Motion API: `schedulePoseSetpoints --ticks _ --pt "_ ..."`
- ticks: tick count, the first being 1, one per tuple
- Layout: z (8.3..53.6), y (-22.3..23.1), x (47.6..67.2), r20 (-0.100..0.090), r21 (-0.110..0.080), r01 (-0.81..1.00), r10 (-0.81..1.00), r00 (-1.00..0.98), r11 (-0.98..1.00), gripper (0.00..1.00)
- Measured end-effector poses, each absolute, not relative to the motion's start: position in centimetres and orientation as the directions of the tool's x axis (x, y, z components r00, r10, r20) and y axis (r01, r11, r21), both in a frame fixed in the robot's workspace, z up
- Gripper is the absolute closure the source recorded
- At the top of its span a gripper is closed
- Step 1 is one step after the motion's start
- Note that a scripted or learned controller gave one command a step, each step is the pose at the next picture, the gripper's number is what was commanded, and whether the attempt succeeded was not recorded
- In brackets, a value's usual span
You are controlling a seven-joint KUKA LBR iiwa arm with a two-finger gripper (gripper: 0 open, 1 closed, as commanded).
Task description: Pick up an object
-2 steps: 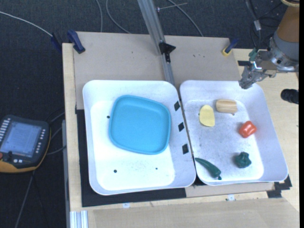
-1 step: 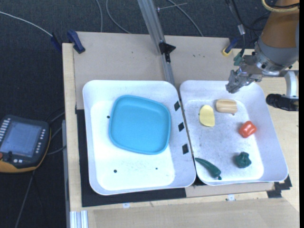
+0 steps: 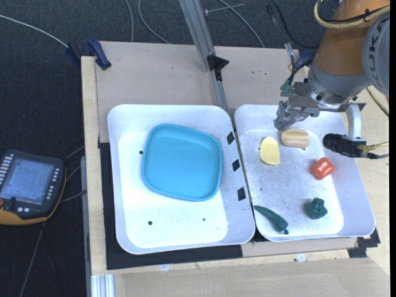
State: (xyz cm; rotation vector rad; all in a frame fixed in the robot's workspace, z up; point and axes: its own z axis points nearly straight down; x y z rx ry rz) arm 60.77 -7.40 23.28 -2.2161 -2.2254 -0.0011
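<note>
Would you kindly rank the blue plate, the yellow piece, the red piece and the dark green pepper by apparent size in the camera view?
1. Blue plate, by far the largest.
2. Dark green pepper, longest of the small items but thin.
3. Yellow piece and red piece look too close to separate confidently.

The end effector [image 3: 291, 120] is hovering over the right bin [image 3: 346, 224], crowding a tan bread-like piece [image 3: 295, 138] just beneath and a yellow piece [image 3: 269, 151] nearby. Open floor is lying between these and the farther red item [image 3: 322, 168], green lump [image 3: 316, 208] and green pepper [image 3: 271, 218].
</note>
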Motion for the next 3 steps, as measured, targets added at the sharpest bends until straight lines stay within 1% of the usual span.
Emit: schedulePoseSetpoints --ticks 1,2,3 --pt "23.2 -3.3 59.6 0.001 0.001 1.0 1.0 -0.004 0.004 1.0" --pt "23.0 1.2 57.0 0.001 0.0 1.0 1.0 -0.004 0.004 1.0" --pt "22.4 6.8 55.2 0.001 -0.001 1.0 1.0 -0.005 0.005 1.0"
